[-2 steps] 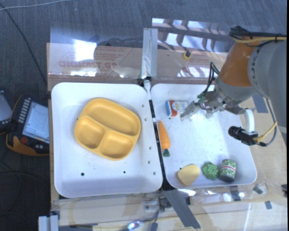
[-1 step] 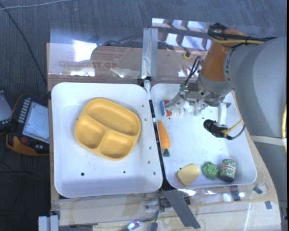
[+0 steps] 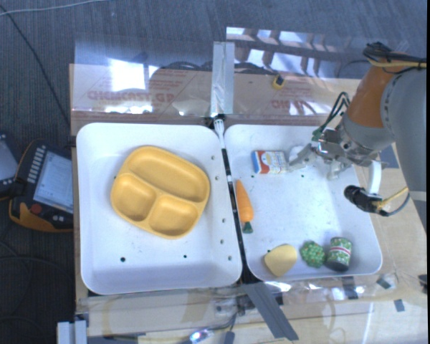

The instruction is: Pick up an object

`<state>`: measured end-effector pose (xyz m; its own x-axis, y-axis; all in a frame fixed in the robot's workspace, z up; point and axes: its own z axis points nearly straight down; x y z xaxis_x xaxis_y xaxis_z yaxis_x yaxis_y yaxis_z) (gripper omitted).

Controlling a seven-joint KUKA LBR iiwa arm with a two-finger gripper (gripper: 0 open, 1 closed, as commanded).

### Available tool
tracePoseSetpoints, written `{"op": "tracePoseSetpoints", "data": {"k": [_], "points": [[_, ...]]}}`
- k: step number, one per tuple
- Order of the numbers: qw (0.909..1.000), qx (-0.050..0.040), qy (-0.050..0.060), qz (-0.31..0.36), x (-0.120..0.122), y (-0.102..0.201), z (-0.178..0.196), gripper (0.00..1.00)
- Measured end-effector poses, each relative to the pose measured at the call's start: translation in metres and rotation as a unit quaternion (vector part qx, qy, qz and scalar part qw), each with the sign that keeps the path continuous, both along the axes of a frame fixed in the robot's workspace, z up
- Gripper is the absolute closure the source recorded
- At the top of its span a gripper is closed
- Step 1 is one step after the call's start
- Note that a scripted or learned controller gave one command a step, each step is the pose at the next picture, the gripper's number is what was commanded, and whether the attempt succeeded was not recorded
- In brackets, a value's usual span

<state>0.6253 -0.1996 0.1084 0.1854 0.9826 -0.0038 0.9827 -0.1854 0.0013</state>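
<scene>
In the right bin (image 3: 358, 260), my gripper (image 3: 316, 161) hangs over the far part, just right of a small white, blue and orange carton (image 3: 269, 162). Its fingers are spread open with nothing between them; one fingertip (image 3: 295, 156) points toward the carton but stays apart from it. An orange carrot (image 3: 244, 203) lies along the bin's left wall. At the near edge sit a yellow lemon-like piece (image 3: 280, 259), a green bumpy vegetable (image 3: 312, 254) and a small green can (image 3: 339, 254).
The left bin (image 3: 93, 264) holds a yellow divided plate (image 3: 160, 190). A black cable with a yellow tip (image 3: 365, 199) loops off the arm over the right bin's right side. A handheld controller (image 3: 39, 188) lies left of the bench.
</scene>
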Motion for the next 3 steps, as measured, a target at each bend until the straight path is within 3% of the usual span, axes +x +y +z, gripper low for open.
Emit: {"op": "tracePoseSetpoints", "data": {"k": [1,2,3], "points": [[0.995,0.0002,0.0,-0.1,0.043,0.048,0.002,0.0],[0.9924,0.0018,-0.001,-0.123,0.044,-0.014,0.026,0.0],[0.9795,-0.0078,0.0,-0.201,0.042,0.022,-0.008,0.0]]}}
